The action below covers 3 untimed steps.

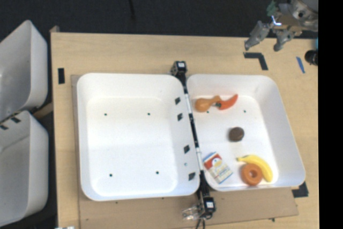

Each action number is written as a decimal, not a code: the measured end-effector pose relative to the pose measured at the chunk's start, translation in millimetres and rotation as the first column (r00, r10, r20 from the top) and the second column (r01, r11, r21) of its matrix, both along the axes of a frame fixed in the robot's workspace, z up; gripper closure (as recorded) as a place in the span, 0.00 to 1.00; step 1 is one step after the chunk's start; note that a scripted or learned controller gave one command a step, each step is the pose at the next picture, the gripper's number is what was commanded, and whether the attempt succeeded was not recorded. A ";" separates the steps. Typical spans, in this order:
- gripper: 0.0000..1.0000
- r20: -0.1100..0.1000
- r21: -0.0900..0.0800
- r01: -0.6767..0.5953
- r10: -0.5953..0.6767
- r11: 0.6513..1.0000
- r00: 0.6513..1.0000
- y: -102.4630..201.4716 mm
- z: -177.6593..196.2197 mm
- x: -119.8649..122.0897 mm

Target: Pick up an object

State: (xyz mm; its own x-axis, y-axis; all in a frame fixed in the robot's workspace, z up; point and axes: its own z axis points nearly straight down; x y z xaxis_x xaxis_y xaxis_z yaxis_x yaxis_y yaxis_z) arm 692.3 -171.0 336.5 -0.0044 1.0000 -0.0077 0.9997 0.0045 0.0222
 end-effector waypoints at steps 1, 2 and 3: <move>0.00 -0.031 0.009 0.001 -0.001 1.000 1.000 31.9 -204.7 -5.3; 0.00 -0.017 0.008 -0.001 0.001 1.000 1.000 97.0 -131.5 -2.1; 0.00 -0.029 0.006 0.007 -0.006 1.000 1.000 71.1 -222.3 -21.9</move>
